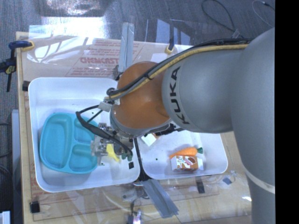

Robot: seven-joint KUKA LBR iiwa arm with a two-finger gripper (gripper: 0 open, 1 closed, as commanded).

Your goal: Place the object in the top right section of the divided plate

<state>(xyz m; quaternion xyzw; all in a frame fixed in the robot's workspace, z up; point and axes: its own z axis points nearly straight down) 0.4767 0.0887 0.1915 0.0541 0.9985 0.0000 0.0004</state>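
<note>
We counted two white bins [56, 183], one blue divided plate [63, 146], one carrot [187, 152], one carton [187, 163]. The claw [106, 149] gripped one yellow object [112, 152] beside the plate.

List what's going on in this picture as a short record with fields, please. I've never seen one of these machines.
machine: grey KUKA arm with an orange band, reaching in from the right
end effector: low over the left bin, at the plate's right edge
near the end effector: a yellow object; whether it is gripped, cannot tell
plate: blue divided plate in the left bin
right bin: a carrot and a small carton
</note>
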